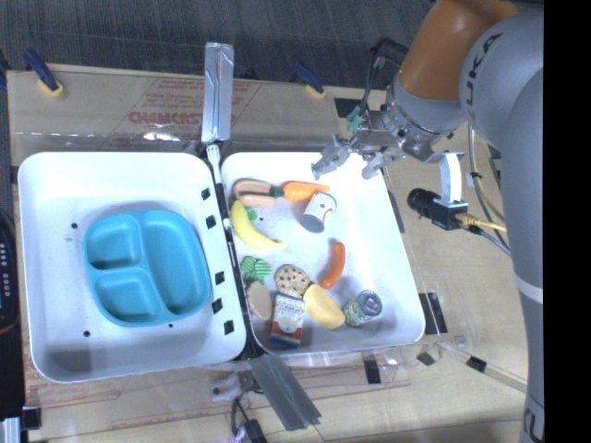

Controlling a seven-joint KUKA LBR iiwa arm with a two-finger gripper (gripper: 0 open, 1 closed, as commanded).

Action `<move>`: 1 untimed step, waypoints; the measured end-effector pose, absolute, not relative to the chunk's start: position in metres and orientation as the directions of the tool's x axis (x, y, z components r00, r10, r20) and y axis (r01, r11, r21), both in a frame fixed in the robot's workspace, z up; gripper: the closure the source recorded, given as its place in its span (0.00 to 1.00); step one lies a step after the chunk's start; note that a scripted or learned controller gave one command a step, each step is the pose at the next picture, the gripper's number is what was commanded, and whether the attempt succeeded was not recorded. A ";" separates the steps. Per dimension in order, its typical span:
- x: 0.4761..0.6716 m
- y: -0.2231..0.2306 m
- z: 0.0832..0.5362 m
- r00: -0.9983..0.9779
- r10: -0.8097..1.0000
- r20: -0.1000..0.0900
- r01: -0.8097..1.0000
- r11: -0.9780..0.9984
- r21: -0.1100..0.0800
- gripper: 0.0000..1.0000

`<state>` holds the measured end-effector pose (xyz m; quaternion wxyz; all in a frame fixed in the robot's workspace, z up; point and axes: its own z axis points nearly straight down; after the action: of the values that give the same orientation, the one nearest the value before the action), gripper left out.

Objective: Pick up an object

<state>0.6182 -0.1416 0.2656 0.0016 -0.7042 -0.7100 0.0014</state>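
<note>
My gripper (349, 162) hangs open over the far right corner of the right bin (392, 247), with nothing between its fingers. Just below and left of it lie an orange carrot (303, 190) and a small white cup (317, 212). A hot dog (252, 191) rests by the bin's far left wall, with a yellow banana (250, 228) in front of it. Further toward the front lie a red sausage (333, 262), a cookie (290, 279), a yellow lemon-like piece (323, 306), a small carton (287, 319) and a metal can (367, 304).
The left bin (42, 275) holds a blue divided tray (146, 266). A green leafy piece (254, 269) and a tan piece (258, 299) lie by the right bin's left wall. The metal post (217, 90) stands behind the divide between the bins.
</note>
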 end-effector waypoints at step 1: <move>0.632 -0.158 0.119 -0.035 0.999 -0.006 0.999 0.035 0.008 0.00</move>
<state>0.6322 -0.1584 0.1188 -0.0048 -0.6946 -0.7194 -0.0008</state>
